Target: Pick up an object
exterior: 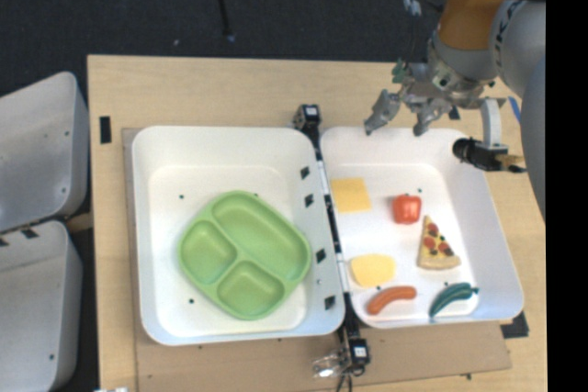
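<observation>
My gripper (401, 117) hangs open above the far rim of the right bin (482, 197), with nothing between its fingers. Below it in that bin lie a yellow square cheese slice (350, 195), a red pepper (407, 208), a pizza slice (435, 245), a pale yellow rounded piece (371, 270), a red sausage (392, 298) and a dark green pepper (453, 297). All lie apart from the gripper, nearer the front.
The left bin (156, 197) holds a green divided plate (243, 253). A black clip (306, 117) sits at the far end of the seam between the bins. A black fitting (478, 151) sticks out at the right bin's far right corner.
</observation>
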Available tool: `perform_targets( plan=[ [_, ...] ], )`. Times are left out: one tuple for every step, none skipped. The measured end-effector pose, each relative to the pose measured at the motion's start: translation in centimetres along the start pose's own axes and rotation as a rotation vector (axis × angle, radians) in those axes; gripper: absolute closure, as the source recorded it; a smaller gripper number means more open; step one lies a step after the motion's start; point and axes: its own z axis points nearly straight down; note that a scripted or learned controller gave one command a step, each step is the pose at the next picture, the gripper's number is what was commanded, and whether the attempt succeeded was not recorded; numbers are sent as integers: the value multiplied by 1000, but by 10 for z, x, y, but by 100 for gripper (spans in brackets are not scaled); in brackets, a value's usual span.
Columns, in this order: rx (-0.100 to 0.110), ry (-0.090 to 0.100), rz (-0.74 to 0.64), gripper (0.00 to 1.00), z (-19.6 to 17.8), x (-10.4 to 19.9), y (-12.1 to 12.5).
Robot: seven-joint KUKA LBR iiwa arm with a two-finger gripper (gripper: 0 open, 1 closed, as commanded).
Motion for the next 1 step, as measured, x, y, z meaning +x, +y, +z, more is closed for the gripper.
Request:
perform_targets(
  plan=[
    [-14, -1, -2, 0, -10, 0, 2]
  ],
)
